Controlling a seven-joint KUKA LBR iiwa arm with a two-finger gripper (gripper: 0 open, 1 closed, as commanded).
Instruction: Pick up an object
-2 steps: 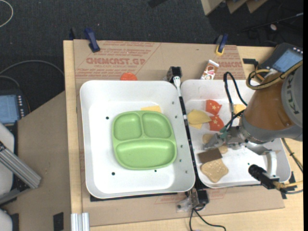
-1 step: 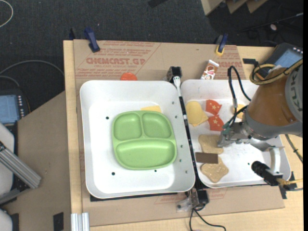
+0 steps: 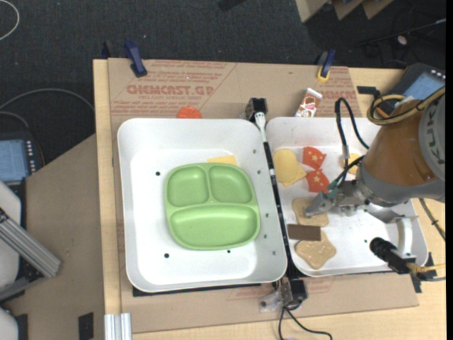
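Gripper (image 3: 316,205) amid 2 red blocks (image 3: 315,168) (yellow piece (image 3: 287,166) beside)

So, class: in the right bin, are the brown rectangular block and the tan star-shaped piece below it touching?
Cannot tell. In the camera view the brown block sits right above the tan star-shaped piece, their edges meeting with no visible gap; the slant hides actual contact.

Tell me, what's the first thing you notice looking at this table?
The bright green divided plate in the middle of the left bin stands out most. Next comes the big grey and orange robot arm, reaching over the right bin, where its gripper hangs above small red pieces and tan pieces.
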